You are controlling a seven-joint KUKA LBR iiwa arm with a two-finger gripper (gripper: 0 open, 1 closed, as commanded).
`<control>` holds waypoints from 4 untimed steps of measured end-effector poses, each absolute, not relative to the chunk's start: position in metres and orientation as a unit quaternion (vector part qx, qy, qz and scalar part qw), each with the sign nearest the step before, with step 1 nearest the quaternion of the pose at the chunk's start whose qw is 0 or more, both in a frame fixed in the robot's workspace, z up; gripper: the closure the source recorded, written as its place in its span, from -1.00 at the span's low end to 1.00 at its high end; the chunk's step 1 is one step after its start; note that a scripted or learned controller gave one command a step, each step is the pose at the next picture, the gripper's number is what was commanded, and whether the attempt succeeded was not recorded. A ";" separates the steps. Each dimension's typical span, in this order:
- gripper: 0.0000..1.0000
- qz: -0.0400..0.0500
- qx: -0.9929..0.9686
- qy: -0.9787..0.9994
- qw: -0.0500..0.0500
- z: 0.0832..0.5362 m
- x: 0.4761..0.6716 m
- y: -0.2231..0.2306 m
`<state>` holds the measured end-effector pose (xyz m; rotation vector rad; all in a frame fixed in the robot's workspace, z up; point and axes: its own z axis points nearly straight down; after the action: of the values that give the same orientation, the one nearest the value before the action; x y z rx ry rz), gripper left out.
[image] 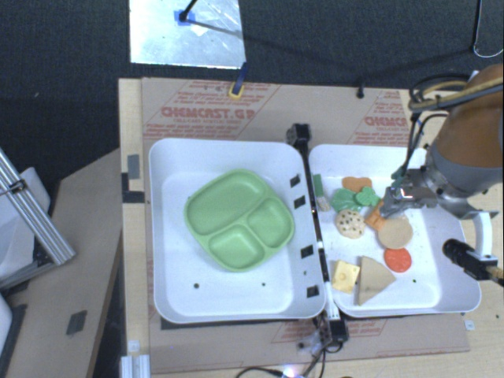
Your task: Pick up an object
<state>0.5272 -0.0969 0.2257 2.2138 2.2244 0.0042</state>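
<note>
1. The arm (465, 144) is reaching in from the right edge of the view, where much of it is being cut off, and it is hanging over the right bin (453, 294).
2. The end effector (396, 196) is sitting above the upper part of the right bin's pile of toy food; its tips are blurring into the items beneath, so I cannot tell how it is set or whether it is gripping anything.
3. In the right bin, an orange piece (357, 184) and green pieces (352, 198) are lying just left of the end effector.
4. A speckled cookie (350, 224) is lying below the green pieces.
5. A tan round (395, 233) is lying directly below the end effector, with a red disc (398, 260) touching its lower edge.
6. A yellow cheese block (344, 276) and a tan wedge (373, 279) are lying side by side nearest the right bin's front wall.
7. Left of the right bin, the left bin (169, 179) is holding a green divided plate (239, 220).
</note>
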 end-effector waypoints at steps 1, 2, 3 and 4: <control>1.00 0.002 0.704 0.710 0.002 0.221 0.573 -0.067; 1.00 0.002 0.705 0.710 0.002 0.221 0.621 -0.061; 1.00 0.003 0.704 0.710 0.002 0.228 0.665 -0.032; 1.00 0.000 0.705 0.709 0.001 0.228 0.661 -0.034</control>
<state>0.6615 -0.0339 0.2275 2.2127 2.2268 0.0012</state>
